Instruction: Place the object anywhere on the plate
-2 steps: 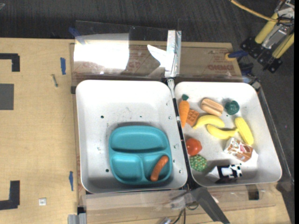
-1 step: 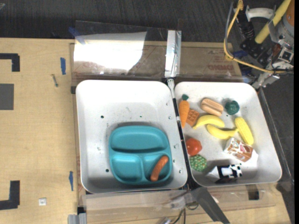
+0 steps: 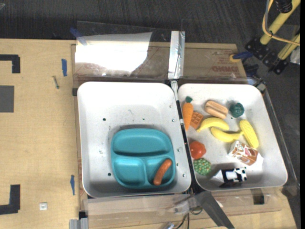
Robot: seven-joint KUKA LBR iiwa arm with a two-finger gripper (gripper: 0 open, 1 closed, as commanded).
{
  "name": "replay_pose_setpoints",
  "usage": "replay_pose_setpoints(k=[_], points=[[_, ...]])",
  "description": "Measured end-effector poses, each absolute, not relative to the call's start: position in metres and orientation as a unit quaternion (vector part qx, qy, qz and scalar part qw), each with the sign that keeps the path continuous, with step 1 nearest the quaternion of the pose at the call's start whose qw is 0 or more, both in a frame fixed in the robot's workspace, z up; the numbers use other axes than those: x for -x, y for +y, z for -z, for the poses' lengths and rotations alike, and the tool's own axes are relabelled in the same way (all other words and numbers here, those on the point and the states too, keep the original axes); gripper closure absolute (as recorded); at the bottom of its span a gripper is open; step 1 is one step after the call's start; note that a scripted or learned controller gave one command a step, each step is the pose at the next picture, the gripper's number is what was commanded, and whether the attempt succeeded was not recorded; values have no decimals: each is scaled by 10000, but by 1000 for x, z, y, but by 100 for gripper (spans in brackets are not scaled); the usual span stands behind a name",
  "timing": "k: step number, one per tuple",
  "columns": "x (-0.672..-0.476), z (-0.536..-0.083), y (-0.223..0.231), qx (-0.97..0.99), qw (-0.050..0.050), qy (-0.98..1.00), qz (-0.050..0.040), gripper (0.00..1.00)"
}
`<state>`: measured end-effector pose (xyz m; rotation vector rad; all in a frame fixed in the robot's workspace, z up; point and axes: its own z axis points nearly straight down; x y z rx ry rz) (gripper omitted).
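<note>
A teal divided plate [image 3: 138, 144] lies in the left bin [image 3: 95, 128], towards its front. An orange-red toy sausage [image 3: 162, 171] rests tilted in the plate's lower right compartment. The plate's other compartments hold nothing. The right bin [image 3: 274, 161] holds several toy foods: a carrot [image 3: 188, 112], a hot dog [image 3: 216, 109], a banana [image 3: 220, 128], a corn cob [image 3: 249, 132], a red tomato [image 3: 197, 150], a green bumpy piece [image 3: 202, 166], a pizza slice [image 3: 245, 153] and a black-and-white toy [image 3: 234, 175].
A dark teal round toy [image 3: 236, 109] sits at the back of the right bin. A clear plastic sheet [image 3: 119, 54] and a metal strip [image 3: 176, 56] stand behind the bins. Yellow cables and black hardware [image 3: 274, 27] hang at the top right.
</note>
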<state>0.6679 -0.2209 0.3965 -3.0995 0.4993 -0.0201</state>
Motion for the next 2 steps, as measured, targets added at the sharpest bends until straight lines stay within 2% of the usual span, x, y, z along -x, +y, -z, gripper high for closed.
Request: replay_pose_setpoints(k=[1,2], points=[[-668,-490,-221,9912,11,1320,67,100],[-602,-400,-223,9914,29,1305,-4,100]])
